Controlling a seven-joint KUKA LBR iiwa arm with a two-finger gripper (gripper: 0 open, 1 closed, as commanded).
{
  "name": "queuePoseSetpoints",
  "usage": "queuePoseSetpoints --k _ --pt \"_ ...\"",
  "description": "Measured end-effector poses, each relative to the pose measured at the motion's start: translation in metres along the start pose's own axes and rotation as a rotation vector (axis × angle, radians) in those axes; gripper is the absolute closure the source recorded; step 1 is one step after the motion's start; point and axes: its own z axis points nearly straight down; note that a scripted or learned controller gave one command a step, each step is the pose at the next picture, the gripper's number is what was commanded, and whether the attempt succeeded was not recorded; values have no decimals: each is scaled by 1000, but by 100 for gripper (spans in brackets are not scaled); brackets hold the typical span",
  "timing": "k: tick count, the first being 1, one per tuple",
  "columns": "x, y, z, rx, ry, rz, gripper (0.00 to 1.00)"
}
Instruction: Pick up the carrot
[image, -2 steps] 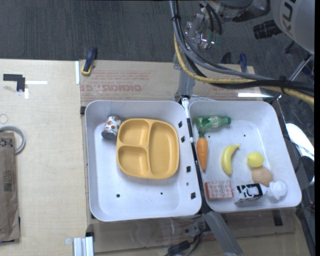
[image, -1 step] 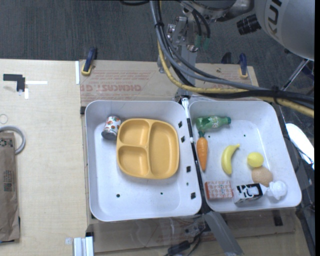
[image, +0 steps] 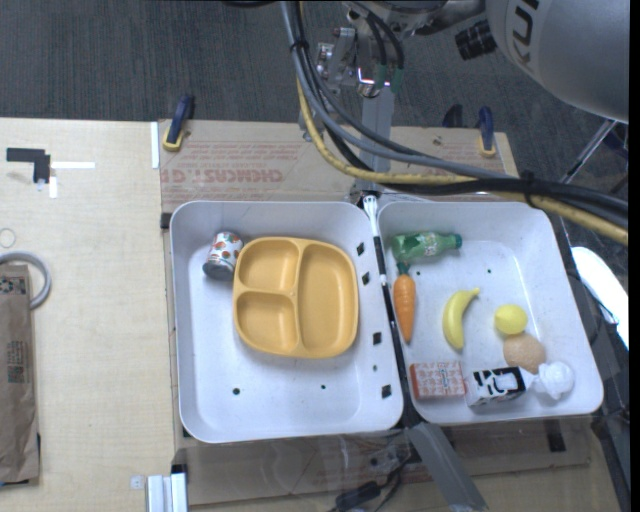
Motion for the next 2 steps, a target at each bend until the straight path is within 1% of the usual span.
queuePoseSetpoints --k 1,2 --pt "6 -29 7 1 1 137 100" --pt "-5 -46 -1 0 -1 123 100"
